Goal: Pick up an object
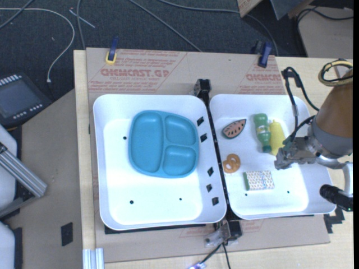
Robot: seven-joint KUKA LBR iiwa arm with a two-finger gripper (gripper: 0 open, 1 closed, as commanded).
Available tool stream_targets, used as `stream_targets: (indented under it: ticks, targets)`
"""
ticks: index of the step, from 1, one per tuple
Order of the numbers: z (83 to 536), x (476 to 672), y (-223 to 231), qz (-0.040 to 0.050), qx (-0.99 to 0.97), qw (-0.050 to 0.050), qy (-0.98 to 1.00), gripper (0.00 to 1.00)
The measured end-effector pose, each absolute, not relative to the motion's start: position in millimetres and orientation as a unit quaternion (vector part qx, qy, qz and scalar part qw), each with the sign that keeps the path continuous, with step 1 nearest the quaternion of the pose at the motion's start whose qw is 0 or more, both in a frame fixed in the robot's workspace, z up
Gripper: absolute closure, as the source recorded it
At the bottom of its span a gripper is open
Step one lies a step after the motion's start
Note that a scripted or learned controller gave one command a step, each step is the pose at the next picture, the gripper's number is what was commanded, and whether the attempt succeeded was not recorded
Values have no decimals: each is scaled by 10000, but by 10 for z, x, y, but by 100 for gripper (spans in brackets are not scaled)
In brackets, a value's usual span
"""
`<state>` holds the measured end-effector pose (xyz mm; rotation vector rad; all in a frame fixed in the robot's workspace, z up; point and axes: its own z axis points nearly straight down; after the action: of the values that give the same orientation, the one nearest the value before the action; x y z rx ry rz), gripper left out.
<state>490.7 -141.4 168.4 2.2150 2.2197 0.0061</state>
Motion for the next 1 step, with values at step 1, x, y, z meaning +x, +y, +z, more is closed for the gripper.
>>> stream_targets:
  ticks: [1]
  targets:
    - [2134, 4977, -1396, 18, 7064, 29, 7078, 100]
